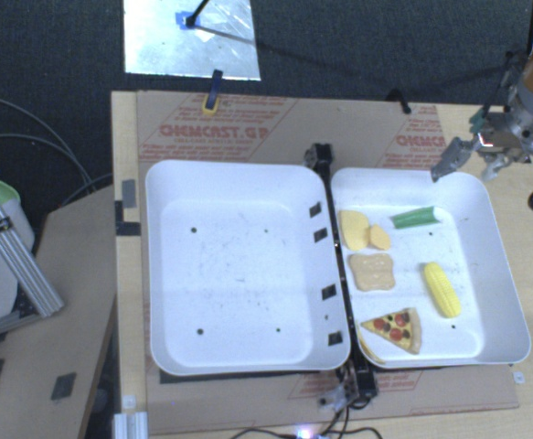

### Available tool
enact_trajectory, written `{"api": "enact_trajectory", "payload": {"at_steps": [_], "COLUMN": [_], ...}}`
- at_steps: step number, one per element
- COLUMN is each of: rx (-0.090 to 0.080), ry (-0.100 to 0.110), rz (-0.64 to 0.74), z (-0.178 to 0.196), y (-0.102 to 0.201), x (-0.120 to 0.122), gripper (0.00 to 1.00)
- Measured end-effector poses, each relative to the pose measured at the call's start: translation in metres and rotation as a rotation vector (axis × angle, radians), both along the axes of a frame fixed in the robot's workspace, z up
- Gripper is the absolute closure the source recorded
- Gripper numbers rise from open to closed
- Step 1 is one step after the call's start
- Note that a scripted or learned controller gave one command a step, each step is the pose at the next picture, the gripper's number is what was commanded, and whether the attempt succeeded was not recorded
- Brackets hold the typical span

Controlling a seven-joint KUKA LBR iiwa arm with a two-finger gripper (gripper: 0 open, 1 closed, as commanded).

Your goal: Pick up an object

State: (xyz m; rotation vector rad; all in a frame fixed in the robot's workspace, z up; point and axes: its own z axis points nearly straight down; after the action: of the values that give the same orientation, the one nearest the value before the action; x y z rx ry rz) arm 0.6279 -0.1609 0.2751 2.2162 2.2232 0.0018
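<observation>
The right bin [485, 245] holds several toy foods: a green pod [413, 216] near the back, a yellow chip piece [355, 225] with a small orange piece [379, 237] beside it, a tan bread slice [372, 271], a corn cob [442, 289] and a pizza slice [394, 327] at the front. My gripper [472, 158] hangs open above the bin's back right corner, with nothing between its fingers. It is above and to the right of the green pod.
The left bin [239, 263] sits beside the right one, joined along a black divider with clips [325, 236]. Both rest on a cardboard sheet [248, 126]. A metal plate [190, 26] lies at the back, and aluminium framing [10, 245] stands at the left.
</observation>
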Motion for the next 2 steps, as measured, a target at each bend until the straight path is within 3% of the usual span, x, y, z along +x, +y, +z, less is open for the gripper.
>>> {"api": "enact_trajectory", "payload": {"at_steps": [1,2], "rx": [0.005,0.002], "ry": [0.003,0.006], "rz": [0.012,-0.002], "z": [-0.045,-0.093], "y": [0.12,0.131], "x": [0.013,-0.023], "gripper": [0.0,0.0]}}
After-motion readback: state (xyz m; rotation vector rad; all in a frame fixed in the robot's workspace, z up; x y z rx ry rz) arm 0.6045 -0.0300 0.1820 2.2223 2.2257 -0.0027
